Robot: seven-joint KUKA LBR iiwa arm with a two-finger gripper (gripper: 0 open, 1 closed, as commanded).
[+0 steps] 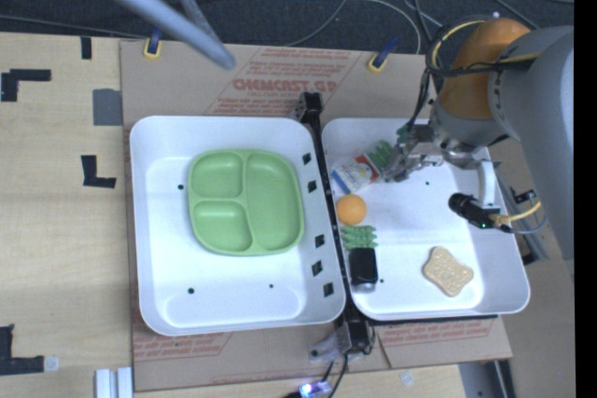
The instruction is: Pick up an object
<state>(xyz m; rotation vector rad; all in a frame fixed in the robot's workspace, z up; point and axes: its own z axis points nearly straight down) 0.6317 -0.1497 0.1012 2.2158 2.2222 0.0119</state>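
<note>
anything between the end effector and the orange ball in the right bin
Nothing visible blocks it. The end effector sits low at the back of the right bin, beside a small packet; the orange ball lies just in front of that packet, open from above.

The left shallow white plastic bin (159, 294) holds a pale green divided plate (247, 200). In the right white bin (504, 294) lie a small round orange ball (352, 209), a tan biscuit-coloured slice of toy bread (448, 271), a small black block (363, 266), a green leafy piece (358, 237) and a white packet with red and blue print (355, 173). The brown cardboard sheet (270, 79) on the worktop bears red lettering. The arm's band (480, 61) is orange.
</note>
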